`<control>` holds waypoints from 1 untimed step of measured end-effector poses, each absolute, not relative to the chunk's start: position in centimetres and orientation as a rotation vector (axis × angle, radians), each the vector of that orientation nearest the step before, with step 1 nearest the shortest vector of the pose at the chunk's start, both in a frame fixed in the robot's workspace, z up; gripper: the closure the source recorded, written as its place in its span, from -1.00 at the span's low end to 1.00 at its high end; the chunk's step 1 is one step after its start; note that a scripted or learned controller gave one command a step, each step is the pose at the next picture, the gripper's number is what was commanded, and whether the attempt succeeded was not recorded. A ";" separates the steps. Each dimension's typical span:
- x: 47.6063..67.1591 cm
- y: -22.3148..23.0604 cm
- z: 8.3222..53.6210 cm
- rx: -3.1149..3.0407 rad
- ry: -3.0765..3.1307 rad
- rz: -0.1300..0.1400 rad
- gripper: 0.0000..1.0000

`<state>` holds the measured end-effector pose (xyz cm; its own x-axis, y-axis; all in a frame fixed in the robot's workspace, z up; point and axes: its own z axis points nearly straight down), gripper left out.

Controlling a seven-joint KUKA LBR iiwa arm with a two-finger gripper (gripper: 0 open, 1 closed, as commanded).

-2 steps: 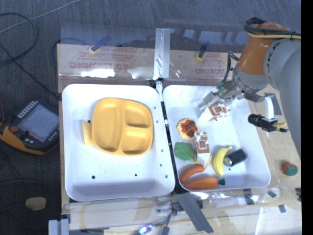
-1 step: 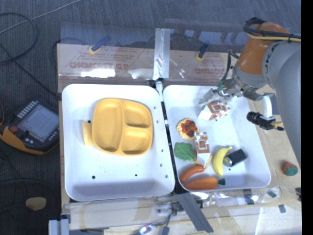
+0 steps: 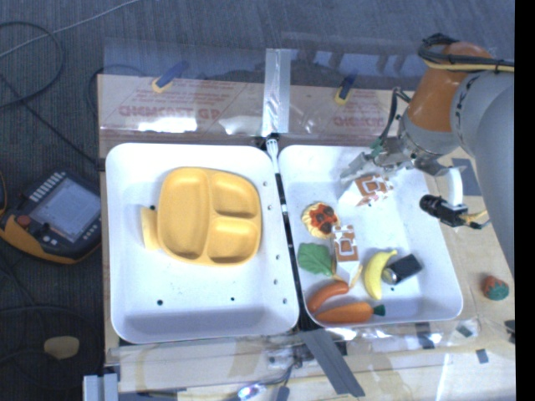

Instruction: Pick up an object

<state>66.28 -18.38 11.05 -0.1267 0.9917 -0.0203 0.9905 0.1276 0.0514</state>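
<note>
A: Our two-finger gripper (image 3: 368, 167) hangs over the right white bin's (image 3: 435, 307) far side, above the flat orange-and-white card piece (image 3: 373, 189). Pincer spread? We cannot tell.

B: Light, thin, probably slippery; we'd pinch its edges.

We cannot make out the gripper (image 3: 374, 164) fingers against a patterned card (image 3: 373, 189). The yellow tray (image 3: 209, 215) covers part of a yellow piece (image 3: 148, 227).
</note>
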 end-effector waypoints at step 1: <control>66.7 -18.3 11.0 2.013 2.352 0.029 -1.00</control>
<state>66.68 -18.35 11.01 -0.1539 0.9878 -0.0224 0.9870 0.1548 0.0438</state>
